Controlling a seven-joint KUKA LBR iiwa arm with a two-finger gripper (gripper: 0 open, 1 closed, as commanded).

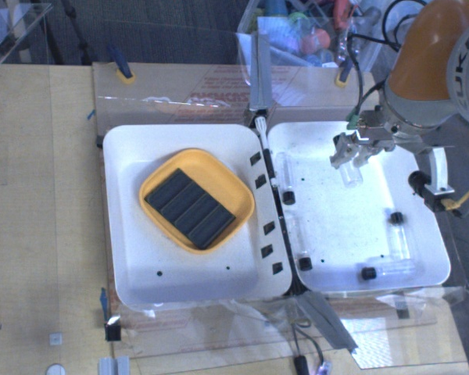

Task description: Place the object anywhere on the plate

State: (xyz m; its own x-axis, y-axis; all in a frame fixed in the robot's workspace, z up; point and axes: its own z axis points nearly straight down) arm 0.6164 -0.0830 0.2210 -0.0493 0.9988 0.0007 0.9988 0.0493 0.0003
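A yellow square plate [158,180] with rounded corners sits tilted in the left bin [125,272]. A dark grey ribbed slab [189,208] lies flat on the plate, filling most of its middle. My gripper [349,153] hangs over the upper middle of the right bin [430,268], well away from the plate. A faint clear piece [350,175] shows just below the gripper; whether it is held or lying on the bin floor is unclear.
Clear tubes with black caps lie in the right bin: one near the front [391,269], one by the right wall [399,237], and some along the left wall [295,229]. A crate of coloured items [313,10] stands behind the bins.
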